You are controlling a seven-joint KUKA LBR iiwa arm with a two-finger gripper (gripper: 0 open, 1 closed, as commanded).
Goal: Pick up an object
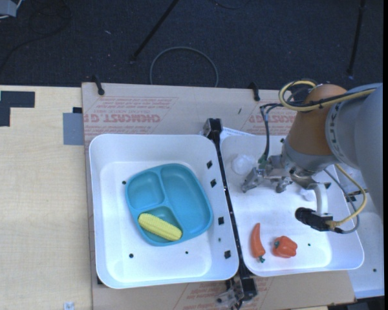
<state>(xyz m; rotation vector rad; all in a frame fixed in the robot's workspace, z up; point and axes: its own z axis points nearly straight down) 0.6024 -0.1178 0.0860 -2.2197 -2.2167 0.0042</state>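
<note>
The approach step is in hand: the pincer (266, 179) hangs low in the right bin (349, 254), finger state indeterminable, with the carrot (257, 239) and red pepper (284, 246) lying below it in frame, so the next move requires repositioning over one.

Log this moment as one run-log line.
gripper low in right bin | holding: nothing seen | carrot, pepper loose | corn on plate

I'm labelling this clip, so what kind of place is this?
Probably a robotics lab test bench: a robot arm reaches over two white bins holding toy food, such as a corn cob on a blue plate, with cables on the dark floor.
</note>
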